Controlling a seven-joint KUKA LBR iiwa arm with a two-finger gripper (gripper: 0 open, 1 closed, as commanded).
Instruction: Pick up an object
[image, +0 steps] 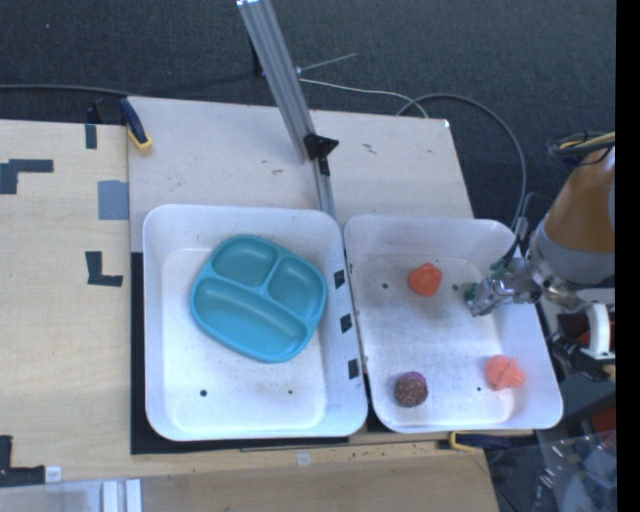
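Currently the gripper (484, 297) is hovering at the right bin's (385, 238) right side; whether it is spread or pressed together, I cannot tell. An orange object (424, 280) is lying just left of it, a pink one (504, 373) and a dark ball (410, 389) nearer. A blue divided plate (259, 297) is sitting in the left bin (160, 330).

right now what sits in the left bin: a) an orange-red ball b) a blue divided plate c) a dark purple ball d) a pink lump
b: the blue divided plate lies alone in the left bin, while the orange-red ball, the dark purple ball and the pink lump all lie in the right bin.
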